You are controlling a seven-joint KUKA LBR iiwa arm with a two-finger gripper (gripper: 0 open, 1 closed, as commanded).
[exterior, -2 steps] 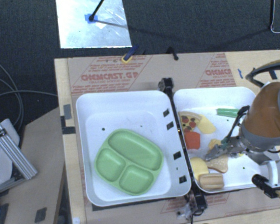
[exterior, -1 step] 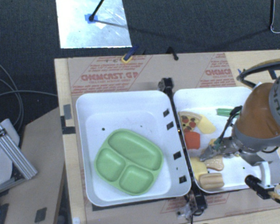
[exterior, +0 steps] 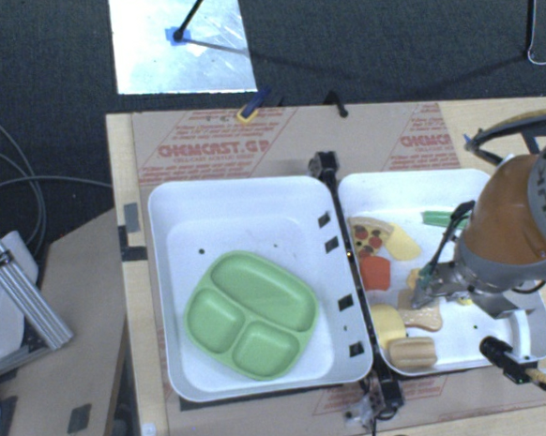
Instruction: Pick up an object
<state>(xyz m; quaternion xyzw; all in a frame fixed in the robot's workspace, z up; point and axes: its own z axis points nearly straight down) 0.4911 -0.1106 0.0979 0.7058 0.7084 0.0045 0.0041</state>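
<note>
- The arm comes in from the right, and its gripper (exterior: 427,285) is low in the right bin (exterior: 440,182), over the cluster of toy food near that bin's left wall
- How far apart the fingers stand I cannot tell; they are dark, small and partly hidden by the wrist, and nothing shows between them
- Right at the gripper lies a tan piece (exterior: 422,318), touching or just beside the tip; it is the likely target
- Close by sit a red block (exterior: 376,272), a pizza slice (exterior: 370,234), a yellow piece (exterior: 403,243), a pale round piece (exterior: 387,321) and a bread roll (exterior: 411,353)
- A green compartment plate (exterior: 250,313) rests in the left bin (exterior: 243,194)
- Judged from this, the reach is done; closing and lifting are left, and nothing is raised yet
</note>
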